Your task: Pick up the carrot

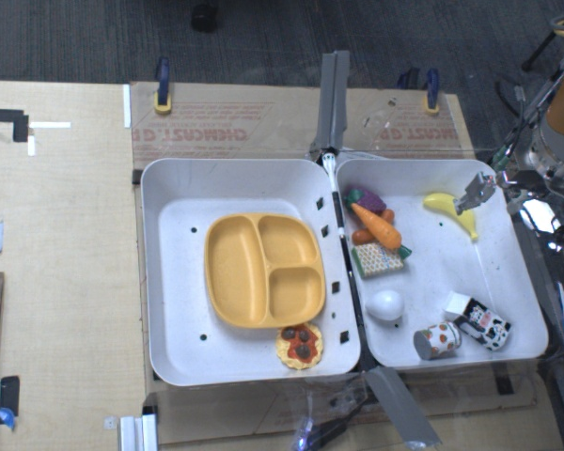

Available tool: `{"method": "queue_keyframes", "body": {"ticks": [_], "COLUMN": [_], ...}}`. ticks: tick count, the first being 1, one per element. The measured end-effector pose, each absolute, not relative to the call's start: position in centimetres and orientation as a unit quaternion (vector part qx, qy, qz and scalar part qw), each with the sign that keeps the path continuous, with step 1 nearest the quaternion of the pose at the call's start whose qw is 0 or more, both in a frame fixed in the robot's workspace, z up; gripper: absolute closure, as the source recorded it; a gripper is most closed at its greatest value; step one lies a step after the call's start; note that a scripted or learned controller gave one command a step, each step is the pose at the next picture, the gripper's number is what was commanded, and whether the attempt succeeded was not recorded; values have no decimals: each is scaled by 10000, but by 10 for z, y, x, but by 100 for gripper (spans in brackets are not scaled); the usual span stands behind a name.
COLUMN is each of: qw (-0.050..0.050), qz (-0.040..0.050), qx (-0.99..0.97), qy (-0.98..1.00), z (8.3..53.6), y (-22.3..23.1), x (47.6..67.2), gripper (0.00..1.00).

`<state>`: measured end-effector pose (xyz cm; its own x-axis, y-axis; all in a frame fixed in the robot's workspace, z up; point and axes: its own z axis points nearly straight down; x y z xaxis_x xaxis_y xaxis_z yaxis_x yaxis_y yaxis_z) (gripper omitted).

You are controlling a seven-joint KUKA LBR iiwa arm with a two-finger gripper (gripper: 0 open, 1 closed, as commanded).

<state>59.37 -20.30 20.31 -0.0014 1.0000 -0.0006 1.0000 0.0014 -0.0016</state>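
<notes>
Pizza slice (pixel 299 346) is lying nearest, while the carrot (pixel 376 225) is sitting untouched in the right bin (pixel 522 280) (beside the divider), gripper (pixel 477 192) hovering near the banana (pixel 451 210), jaws unreadable, pickup pending.

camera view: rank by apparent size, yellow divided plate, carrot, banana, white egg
1. yellow divided plate, by far the largest.
2. carrot and banana: similar length, too close to rank; the gripper partly overlaps the banana.
3. white egg, smallest.
</notes>
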Motion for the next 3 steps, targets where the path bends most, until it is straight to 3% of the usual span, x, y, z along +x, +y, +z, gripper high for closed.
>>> {"method": "queue_keyframes", "body": {"ticks": [1,2,3], "qw": [-4,-11,-23], "qz": [0,-2,-6], "qx": [-5279,-5018,-5039], "qy": [-8493,-8650,-8637], "z": [92,93,102], "y": [-146,-103,-105], "x": [612,598,598], "gripper": [0,0,100]}}
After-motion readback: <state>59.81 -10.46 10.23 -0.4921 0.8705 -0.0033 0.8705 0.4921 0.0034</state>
